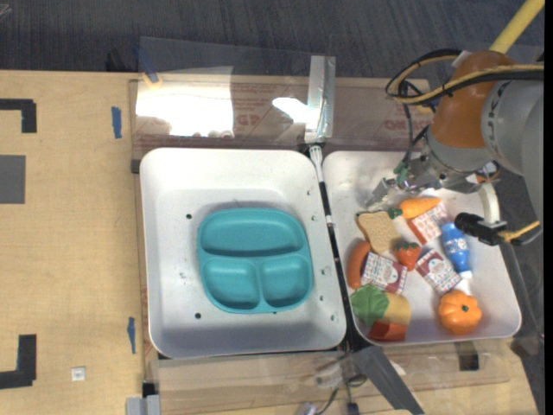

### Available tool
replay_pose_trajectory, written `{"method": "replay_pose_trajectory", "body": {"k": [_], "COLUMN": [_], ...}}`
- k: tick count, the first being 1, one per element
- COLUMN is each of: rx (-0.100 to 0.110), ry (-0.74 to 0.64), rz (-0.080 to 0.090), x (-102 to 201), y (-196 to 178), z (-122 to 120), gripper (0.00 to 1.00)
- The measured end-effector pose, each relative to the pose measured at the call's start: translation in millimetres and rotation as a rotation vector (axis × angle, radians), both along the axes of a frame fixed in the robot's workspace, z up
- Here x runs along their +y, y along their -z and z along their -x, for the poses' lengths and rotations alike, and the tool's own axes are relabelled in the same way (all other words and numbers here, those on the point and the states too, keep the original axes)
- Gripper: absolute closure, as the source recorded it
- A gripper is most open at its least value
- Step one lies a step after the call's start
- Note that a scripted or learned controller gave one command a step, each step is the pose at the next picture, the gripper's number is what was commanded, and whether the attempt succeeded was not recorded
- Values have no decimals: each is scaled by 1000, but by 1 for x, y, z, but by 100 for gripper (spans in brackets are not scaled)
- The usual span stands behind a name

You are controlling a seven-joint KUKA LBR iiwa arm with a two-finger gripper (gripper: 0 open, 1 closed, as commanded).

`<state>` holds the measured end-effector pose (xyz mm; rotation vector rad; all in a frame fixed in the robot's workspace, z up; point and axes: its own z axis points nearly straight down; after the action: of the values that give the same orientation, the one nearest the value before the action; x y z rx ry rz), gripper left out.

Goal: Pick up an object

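- The left bin carries one thing, a teal divided tray lying flat in its middle with its compartments facing up; it looks parked there as a place to receive things, not as something to grab.
- All the pickable pieces are heaped in the right bin, crowded toward its left and near edges: a slice of toast, a carrot beside it, a blue bottle toward the right edge, small red-and-white cartons, a green leafy piece at the near-left corner, and an orange pumpkin at the near-right corner.
- They lie touching and overlapping (tipped in loose, I would guess), so a clean grasp on one is awkward.
- The arm's gripper hangs low over the far edge of the right bin, just beyond the toast and carrot, which are probably its candidates.
- I cannot tell whether the claw is open or closed; it is too small and tangled with cables to read.
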<state>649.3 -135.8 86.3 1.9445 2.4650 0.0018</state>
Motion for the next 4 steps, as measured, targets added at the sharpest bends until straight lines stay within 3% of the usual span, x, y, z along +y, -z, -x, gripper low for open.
{"method": "replay_pose_trajectory", "body": {"k": [1,2,3,4], "rx": [0,-11,-10,-5], "ry": [-63,-64,-64,-85], "rz": [0,-1,0,1], "x": [-44,-42,-42,-40], "y": [0,-13,-12,-38], "z": [32,29,29,37], "gripper": [0,100,0,0]}}
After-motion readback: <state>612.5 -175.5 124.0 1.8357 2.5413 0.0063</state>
